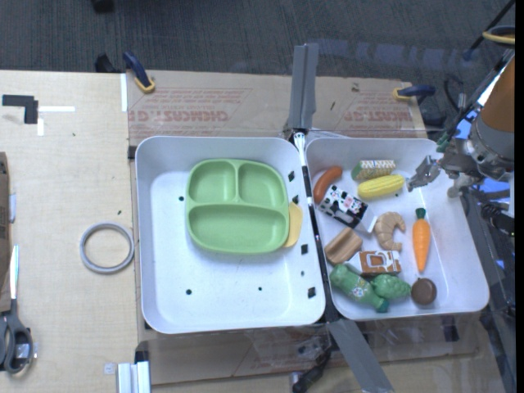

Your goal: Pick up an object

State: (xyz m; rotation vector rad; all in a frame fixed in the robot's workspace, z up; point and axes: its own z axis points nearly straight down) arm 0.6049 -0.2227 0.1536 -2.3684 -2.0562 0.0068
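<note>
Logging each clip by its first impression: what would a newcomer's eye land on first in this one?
Probably the green divided plate, sitting alone in the left bin. Next comes the crowded right bin, packed with toy food: a carrot, corn, a croissant and broccoli among it. The pincer hangs at that bin's upper right, near the corn.

Red print on the cardboard sheet (214,105) is upside down, illegible.
</note>
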